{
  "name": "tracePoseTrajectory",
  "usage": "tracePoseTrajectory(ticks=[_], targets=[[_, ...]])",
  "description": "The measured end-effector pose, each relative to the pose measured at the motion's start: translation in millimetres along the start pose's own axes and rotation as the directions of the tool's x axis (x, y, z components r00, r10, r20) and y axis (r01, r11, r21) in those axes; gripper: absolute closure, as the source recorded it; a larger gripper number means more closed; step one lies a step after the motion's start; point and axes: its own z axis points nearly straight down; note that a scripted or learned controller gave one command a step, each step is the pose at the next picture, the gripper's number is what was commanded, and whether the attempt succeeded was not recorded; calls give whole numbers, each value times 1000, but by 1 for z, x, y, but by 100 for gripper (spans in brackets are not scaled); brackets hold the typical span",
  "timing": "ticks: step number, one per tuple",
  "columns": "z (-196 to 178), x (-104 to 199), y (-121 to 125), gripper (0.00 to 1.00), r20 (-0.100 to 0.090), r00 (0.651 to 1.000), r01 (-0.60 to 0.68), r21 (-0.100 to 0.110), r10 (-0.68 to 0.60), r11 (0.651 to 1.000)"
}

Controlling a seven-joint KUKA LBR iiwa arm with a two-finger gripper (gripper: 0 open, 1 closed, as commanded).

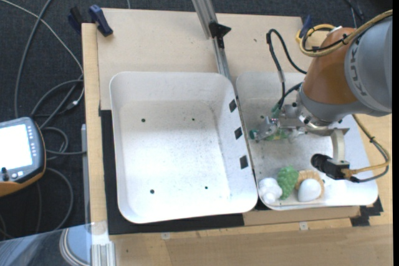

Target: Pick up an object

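A grey and orange robot arm reaches from the right over the right bin, its gripper low near the bin's left wall; whether the claw is open or holding anything cannot be told. The candidate objects, a white ball, a green lump and a white-and-tan piece, huddle touching at the bin's near edge, apart from the gripper. A grab there risks closing on nothing, or nudging the crowded pieces against the wall.

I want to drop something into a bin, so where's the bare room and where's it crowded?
The left bin offers bare floor from wall to wall. In the right bin, the far end beyond the gripper is bare. Its near edge is crowded: white ball, green object, white-and-tan object.
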Motion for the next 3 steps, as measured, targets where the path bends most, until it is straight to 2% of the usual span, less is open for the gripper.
tracePoseTrajectory(ticks=[1, 2, 3], targets=[[-14, 0, 2, 100, 1, 1000, 1, -10, -1, 1000], [-58, -2, 4, 100, 3, 1000, 2, -15, -2, 1000], [-121, -5, 0, 100, 4, 1000, 3, -17, -3, 1000]])
